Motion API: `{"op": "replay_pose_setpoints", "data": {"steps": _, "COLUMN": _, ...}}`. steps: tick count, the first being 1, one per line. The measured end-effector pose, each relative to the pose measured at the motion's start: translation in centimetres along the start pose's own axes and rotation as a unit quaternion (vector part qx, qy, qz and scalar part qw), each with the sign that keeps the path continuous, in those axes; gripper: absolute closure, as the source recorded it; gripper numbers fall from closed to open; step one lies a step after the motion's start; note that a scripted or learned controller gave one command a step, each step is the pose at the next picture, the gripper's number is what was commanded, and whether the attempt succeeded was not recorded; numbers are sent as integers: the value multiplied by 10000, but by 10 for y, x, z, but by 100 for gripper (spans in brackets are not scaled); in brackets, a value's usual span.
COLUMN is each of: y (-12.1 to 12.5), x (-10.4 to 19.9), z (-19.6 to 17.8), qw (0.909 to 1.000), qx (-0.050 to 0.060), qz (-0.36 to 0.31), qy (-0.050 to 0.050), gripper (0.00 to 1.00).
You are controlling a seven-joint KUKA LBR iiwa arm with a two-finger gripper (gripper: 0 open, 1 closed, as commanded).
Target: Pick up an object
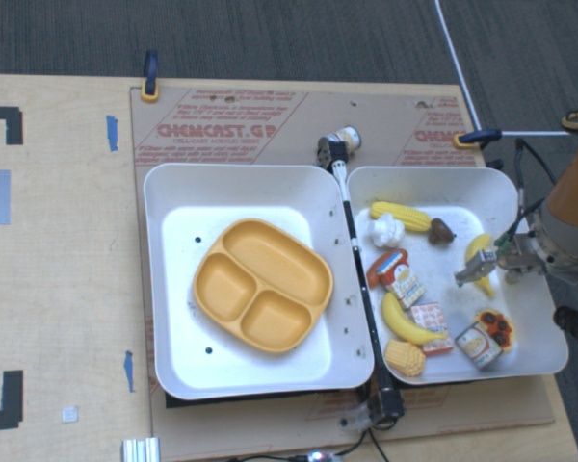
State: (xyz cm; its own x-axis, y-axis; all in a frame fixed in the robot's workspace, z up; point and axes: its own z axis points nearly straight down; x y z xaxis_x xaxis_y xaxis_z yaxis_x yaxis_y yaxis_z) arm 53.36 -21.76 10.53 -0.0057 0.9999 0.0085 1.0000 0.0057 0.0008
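1. Camera view, table: two shallow white bins sit side by side on a brown board. The left bin [164, 287] holds a yellow divided plate [262, 284] with three compartments, lying flat near the bin's centre.
2. Right bin [539, 354]: it carries a scatter of toy food. A corn cob [401, 216] lies near the far wall, with a white lumpy piece [386, 229] touching its left end and a small brown piece [441, 229] just to its right.
3. Centre-left of that bin: a red-and-white packet [389, 268] lies beside the dividing rim, a long banana [408, 320] below it, a pink-and-white wrapper [430, 320] touching the banana, and a round yellow waffle-textured piece [405, 358] at the near wall.
4. Near right corner: a small carton [478, 344] lies beside a red-and-black item [498, 325].
5. My gripper [474, 275] reaches in from the right, low over the right half of the right bin. A small yellow banana [478, 250] lies directly at my fingers.
6. State of my fingers: they appear parted, one tip pointing left past the small yellow banana; I cannot confirm that anything is clamped between them.
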Motion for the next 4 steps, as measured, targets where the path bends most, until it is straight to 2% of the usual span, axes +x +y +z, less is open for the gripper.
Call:
{"op": "replay_pose_setpoints", "data": {"steps": 1, "y": -6, "x": 64, "z": 20, "qw": 10000, "qx": -5, "qz": 20, "qy": -37, "gripper": 0}}
{"op": "replay_pose_setpoints", "data": {"steps": 2, "y": -17, "x": 111, "z": 20, "qw": 10000, "qx": -11, "qz": 21, "qy": -39, "gripper": 0}}
{"op": "replay_pose_setpoints", "data": {"steps": 3, "y": -13, "x": 122, "z": 20, "qw": 10000, "qx": -21, "qz": 31, "qy": -56, "gripper": 0}}
{"op": "replay_pose_setpoints", "data": {"steps": 4, "y": -25, "x": 123, "z": 20, "qw": 10000, "qx": -22, "qz": 28, "qy": -46, "gripper": 0}}
